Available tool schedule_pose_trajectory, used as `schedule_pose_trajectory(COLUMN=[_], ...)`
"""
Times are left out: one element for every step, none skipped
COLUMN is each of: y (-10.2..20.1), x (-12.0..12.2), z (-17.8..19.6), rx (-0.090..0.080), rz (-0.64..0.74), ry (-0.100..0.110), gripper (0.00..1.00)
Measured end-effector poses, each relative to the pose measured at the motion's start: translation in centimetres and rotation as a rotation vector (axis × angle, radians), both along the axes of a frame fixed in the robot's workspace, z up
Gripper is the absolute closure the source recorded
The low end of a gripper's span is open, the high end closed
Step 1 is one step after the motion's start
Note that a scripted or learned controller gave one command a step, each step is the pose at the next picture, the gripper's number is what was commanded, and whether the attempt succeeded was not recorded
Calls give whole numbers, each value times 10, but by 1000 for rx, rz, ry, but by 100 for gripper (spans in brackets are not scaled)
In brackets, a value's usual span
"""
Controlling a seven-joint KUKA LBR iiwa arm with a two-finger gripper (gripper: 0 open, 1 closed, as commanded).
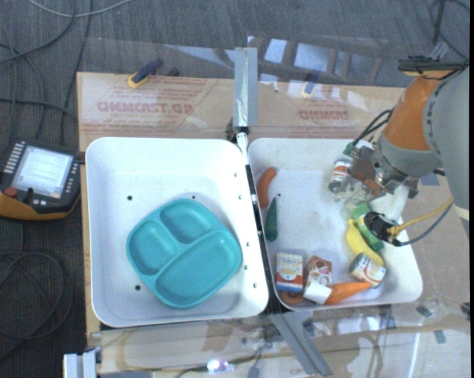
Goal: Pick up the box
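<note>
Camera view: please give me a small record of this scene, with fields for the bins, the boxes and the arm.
left bin: holds a teal divided plate
right bin: holds the toy food
boxes: two small cartons side by side near the front wall
near boxes: carrot, banana
gripper: over the right bin's far right part, away from the boxes
fingers: cannot tell

We see the table (pixel 142 113), brown with faint red lettering, bearing two white bins: the right bin (pixel 300 156) lies under the tool (pixel 363 181), the left bin (pixel 111 164) well off to its far side. Beyond them a blue-and-yellow clip (pixel 145 72) lies on the table's back edge
</note>
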State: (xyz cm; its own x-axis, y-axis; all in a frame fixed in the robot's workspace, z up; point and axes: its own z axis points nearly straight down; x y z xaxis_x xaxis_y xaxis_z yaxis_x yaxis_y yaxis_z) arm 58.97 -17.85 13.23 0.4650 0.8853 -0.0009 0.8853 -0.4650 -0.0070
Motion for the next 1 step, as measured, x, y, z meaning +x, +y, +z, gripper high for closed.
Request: schedule_pose_trajectory(y=[8], x=[39], z=[-42], rx=[-6], rz=[-46], ry=[-13], gripper=[100])
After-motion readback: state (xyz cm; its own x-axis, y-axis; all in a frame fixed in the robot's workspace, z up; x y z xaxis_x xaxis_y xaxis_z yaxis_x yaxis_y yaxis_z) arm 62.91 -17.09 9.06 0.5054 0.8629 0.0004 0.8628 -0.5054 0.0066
